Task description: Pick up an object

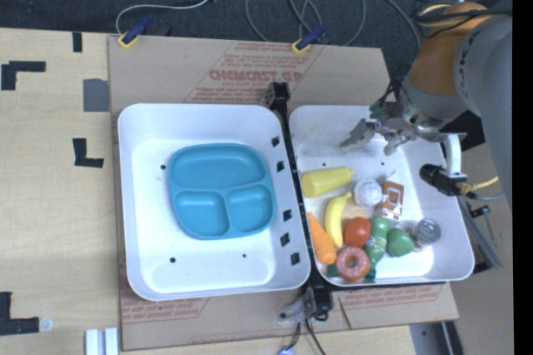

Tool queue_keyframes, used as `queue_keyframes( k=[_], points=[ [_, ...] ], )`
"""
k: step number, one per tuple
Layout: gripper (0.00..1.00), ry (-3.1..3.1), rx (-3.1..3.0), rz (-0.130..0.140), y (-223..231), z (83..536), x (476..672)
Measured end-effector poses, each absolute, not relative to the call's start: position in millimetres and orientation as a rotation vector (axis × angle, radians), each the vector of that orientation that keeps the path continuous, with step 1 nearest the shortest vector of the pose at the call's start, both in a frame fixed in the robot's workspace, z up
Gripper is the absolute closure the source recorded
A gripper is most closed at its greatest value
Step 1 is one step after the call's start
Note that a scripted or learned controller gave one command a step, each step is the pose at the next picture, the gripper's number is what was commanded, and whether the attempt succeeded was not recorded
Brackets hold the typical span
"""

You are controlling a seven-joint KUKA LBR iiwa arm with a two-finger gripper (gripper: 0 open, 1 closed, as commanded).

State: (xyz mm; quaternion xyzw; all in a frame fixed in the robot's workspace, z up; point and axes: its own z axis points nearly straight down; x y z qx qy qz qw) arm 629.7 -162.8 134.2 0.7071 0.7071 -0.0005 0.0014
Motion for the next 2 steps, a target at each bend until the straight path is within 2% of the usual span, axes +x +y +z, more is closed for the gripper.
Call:
queue_keyframes(
  k=[1,2],
  points=[
    [0.0,2.221,2.219,0.001,-130,86,585.4],
    [0.0,2.217,2.216,0.004,-123,87,546.1]
  ],
)
